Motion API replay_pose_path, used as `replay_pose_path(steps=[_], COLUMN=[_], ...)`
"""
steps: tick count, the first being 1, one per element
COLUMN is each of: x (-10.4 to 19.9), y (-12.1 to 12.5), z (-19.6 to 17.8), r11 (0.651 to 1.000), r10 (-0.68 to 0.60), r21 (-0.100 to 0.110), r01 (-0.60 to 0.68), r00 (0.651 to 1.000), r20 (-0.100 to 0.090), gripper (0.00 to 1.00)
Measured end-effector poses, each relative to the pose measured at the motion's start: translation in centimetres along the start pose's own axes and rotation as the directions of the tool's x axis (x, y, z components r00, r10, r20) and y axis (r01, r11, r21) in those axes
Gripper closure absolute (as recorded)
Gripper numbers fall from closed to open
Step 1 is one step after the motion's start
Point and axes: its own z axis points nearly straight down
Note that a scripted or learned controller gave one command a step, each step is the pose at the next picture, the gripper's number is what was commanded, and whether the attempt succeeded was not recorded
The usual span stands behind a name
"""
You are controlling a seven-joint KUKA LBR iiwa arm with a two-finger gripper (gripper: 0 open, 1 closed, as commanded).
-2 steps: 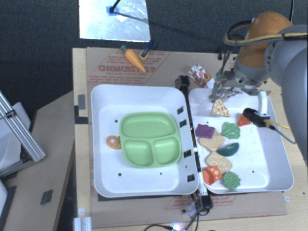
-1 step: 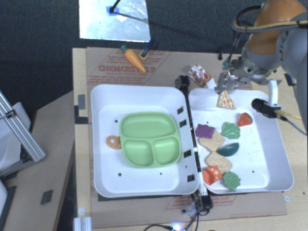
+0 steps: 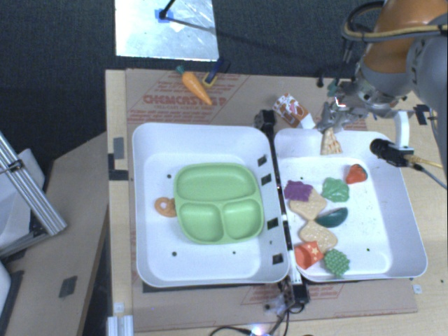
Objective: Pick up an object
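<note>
1. We see the arm (image 3: 409,30) entering from the upper right, its orange band above the grey wrist, bent down toward the far edge of the right bin (image 3: 402,257).
2. The gripper (image 3: 334,121) hangs above that bin's far left corner, pointing down and slightly left.
3. Between its fingers sits a tan, wedge-shaped toy piece (image 3: 330,143) with a waffle-like pattern, so we read the gripper as clamped on it; the wedge hangs just under the fingertips, narrow end up.
4. The wedge is over the bin's far rim area; whether its lower end touches the floor we cannot tell.
5. Lying in the right bin we count a red piece (image 3: 356,173), a green leafy piece (image 3: 334,189), a purple piece (image 3: 299,189), a tan cracker-like piece (image 3: 308,206), a dark teal piece (image 3: 332,218), another tan piece (image 3: 318,236), an orange-red piece (image 3: 306,255) and a green textured piece (image 3: 337,261).
6. The left bin (image 3: 150,250) holds a green divided tray (image 3: 217,203), with a small pretzel (image 3: 165,206) just beside the tray's left edge.
7. Beyond the bins, a toy carrot (image 3: 195,87) lies on the cardboard, and a small wrapped packet (image 3: 290,110) lies near the gripper.
</note>
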Motion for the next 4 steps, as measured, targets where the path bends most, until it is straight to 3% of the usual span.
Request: replay_pose_path(steps=[2, 3, 4], x=[2.0, 2.6, 2.9], y=[-8.6, -10.2, -9.5], z=[0.4, -0.2, -0.5], r11=[1.0, 1.0, 1.0], r10=[0.006, 0.006, 0.001], r21=[0.005, 0.004, 0.001], r01=[-0.006, -0.006, -0.001], r00=[1.0, 1.0, 1.0], r20=[0.0, 0.0, 0.0], gripper=[1.0, 1.0, 1.0])
